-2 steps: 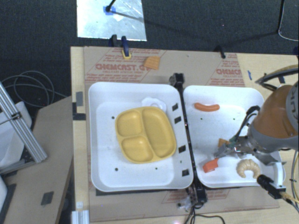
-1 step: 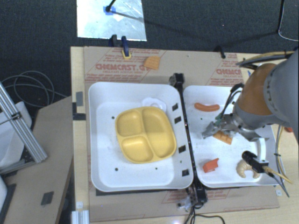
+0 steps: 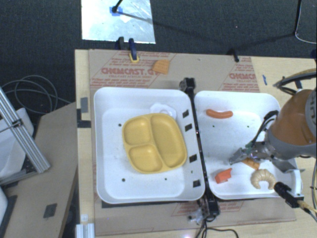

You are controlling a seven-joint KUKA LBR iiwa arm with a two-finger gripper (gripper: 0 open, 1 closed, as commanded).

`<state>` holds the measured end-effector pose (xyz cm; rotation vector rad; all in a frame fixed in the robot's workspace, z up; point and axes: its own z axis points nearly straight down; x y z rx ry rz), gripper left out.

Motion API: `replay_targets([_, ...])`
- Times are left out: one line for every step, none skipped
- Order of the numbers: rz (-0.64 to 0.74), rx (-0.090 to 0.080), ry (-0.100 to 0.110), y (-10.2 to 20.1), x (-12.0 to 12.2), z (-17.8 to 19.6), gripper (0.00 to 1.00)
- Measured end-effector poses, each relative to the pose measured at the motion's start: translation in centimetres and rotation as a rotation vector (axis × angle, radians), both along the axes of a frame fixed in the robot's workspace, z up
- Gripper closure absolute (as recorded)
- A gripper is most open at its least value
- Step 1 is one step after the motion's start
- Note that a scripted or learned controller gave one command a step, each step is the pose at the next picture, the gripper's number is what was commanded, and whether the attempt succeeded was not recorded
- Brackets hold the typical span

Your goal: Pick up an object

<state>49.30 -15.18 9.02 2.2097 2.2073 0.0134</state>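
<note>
Orange and small, a carrot-like piece (image 3: 224, 175) lies on the floor of the right bin (image 3: 237, 100), just below and left of the gripper (image 3: 237, 157). Whether the gripper is wide, narrow or holding anything cannot be told. A pale croissant (image 3: 262, 178) sits just below and right of it, a sausage (image 3: 219, 114) well above. Further left, the other bin (image 3: 106, 133) holds a yellow divided plate (image 3: 153, 143).
</note>
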Motion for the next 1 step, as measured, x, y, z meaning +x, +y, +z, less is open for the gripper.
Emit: replay_targets([0.007, 0.0, 0.002, -2.23, 5.7, 11.03, 0.0])
